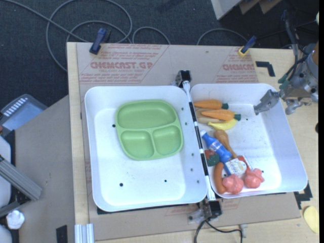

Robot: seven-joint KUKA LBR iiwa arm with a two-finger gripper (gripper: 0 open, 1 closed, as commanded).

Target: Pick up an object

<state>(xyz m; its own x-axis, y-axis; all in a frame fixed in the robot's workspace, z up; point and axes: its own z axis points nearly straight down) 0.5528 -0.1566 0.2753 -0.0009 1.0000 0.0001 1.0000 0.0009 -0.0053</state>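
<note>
While the arm reaches in from the right, its tool (267, 103) hangs over the far right part of the right bin (283, 135), clear of the toys; whether it is apart or together I cannot tell; two carrots (215, 110), a blue bottle (213, 145) and red pieces (243, 180) crowd that bin's left side; a green divided plate (149, 129) lies in the left bin (101, 161).

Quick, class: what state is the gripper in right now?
Gripper: over the right bin's far corner, holding nothing; open or shut cannot be told.
</note>
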